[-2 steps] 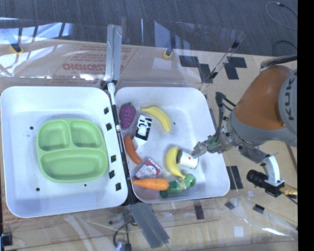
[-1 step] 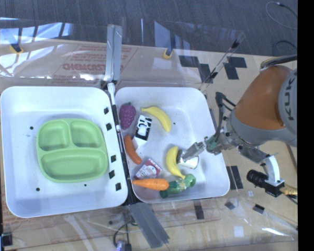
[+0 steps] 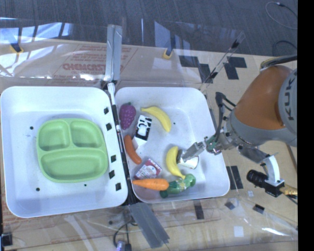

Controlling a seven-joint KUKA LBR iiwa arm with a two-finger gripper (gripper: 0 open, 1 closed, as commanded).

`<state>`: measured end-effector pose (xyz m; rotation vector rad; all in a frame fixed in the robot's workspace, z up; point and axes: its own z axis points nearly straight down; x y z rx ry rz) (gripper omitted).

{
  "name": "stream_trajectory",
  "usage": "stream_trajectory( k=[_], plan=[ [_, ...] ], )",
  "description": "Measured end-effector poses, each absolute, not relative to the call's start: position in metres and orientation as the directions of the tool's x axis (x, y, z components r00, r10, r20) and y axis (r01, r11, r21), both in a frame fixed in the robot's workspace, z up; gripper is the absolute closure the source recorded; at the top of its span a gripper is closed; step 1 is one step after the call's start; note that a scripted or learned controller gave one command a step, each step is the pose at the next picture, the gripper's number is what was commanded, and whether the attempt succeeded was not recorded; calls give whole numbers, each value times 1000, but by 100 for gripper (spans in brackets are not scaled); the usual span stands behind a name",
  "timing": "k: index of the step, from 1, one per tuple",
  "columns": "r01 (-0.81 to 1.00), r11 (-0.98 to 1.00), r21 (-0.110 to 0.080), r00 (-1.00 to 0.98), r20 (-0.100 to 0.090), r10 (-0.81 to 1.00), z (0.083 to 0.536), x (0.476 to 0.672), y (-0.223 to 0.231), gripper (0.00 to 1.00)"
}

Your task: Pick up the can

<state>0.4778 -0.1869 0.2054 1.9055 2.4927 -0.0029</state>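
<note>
Hovering over right bin's right edge | pincer (image 3: 191, 153) state: cannot tell | can (image 3: 191, 161) just beneath tip, beside banana (image 3: 172, 162) | arm reaches from right.

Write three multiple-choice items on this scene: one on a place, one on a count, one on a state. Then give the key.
1. Where does the green plate lie?
A. in the left bin
B. in the right bin
C. on the bench outside the bins

2. How many bananas are in the right bin?
A. one
B. two
C. four

3. How does the gripper stand?
A. high above the left bin
B. low in the right bin, at the can
C. outside both bins

Key: 1 A, the plate sits in the middle of the left bin. 2 B, one banana lies near the top and another beside the can. 3 B, its tip is down at the can.
</note>
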Motion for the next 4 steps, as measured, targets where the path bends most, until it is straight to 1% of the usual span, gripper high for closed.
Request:
stream_trajectory(
  k=[1, 2, 4],
  plan=[
    [965, 262, 1, -262, -4, 965, 205, 478, -187, 0],
    [812, 583, 1, -583, -3, 812, 267, 478, -169, 0],
    [812, 583, 1, -583, -3, 812, 267, 478, -169, 0]
  ],
)
